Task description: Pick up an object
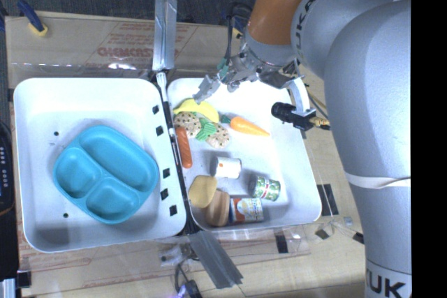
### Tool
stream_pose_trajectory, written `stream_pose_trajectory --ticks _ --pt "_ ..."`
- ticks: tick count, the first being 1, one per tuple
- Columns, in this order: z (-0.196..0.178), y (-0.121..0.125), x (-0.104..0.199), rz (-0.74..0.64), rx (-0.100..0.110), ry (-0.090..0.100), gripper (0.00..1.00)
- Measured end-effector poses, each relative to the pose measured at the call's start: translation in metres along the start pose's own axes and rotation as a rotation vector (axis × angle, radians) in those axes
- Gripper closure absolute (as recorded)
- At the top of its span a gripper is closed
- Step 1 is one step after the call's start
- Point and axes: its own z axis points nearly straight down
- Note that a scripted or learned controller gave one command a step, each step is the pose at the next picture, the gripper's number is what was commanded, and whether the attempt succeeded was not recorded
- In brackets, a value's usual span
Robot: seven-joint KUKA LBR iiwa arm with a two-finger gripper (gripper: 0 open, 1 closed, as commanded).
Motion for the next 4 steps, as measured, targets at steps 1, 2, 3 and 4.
stream_pose_trajectory --ticks 1,2,3,4 --pt "0.099 -0.036 -0.046 0.091 -0.001 0.001 0.00" --pt "0.098 -0.086 -0.082 0.073 -0.001 0.000 0.00" --pt "0.087 -0.084 -0.080 0.068 -0.003 0.002 1.00" --pt "0.100 -0.052 -0.110 -0.254 -0.002 0.003 1.00"
